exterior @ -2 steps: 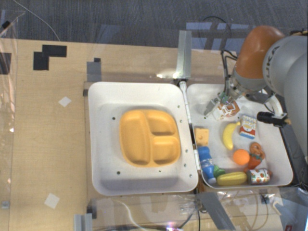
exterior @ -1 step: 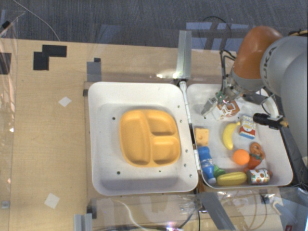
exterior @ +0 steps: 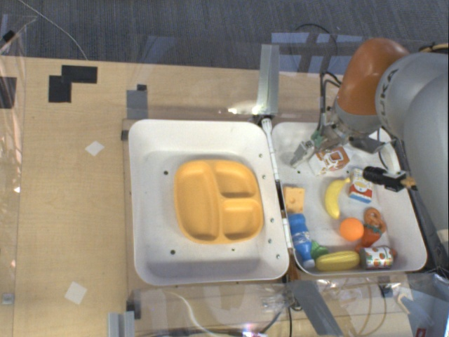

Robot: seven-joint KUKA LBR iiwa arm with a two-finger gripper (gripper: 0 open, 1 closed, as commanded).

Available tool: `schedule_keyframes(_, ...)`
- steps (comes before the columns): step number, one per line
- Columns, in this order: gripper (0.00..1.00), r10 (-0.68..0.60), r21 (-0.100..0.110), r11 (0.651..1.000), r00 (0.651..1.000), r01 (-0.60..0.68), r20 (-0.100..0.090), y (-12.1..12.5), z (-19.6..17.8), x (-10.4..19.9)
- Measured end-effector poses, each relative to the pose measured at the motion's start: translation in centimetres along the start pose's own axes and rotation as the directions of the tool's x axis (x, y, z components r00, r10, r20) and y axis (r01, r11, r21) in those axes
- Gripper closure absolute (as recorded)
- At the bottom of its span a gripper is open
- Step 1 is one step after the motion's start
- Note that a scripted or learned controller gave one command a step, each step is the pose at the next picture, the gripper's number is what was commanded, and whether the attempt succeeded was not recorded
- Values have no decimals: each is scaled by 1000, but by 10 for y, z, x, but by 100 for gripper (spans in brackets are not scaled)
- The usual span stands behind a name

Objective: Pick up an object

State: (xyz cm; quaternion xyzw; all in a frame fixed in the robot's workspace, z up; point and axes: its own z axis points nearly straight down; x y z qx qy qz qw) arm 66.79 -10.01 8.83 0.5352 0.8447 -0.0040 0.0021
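Gripper (exterior: 317,146), fingers spread, hovers just beside the small carton (exterior: 332,159) (nothing held), so it should centre over the carton before closing.

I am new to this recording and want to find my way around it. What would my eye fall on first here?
Most striking is the yellow divided tray in the middle of the left bin. Next comes the grey arm, reaching in from the right, its gripper low over the far end of the right bin, which holds a banana, an orange ball and other small toys.
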Motion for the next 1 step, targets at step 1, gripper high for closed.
schedule_keyframes(1,0,-83,-12,996,997,83,-3,-47,-22,34)
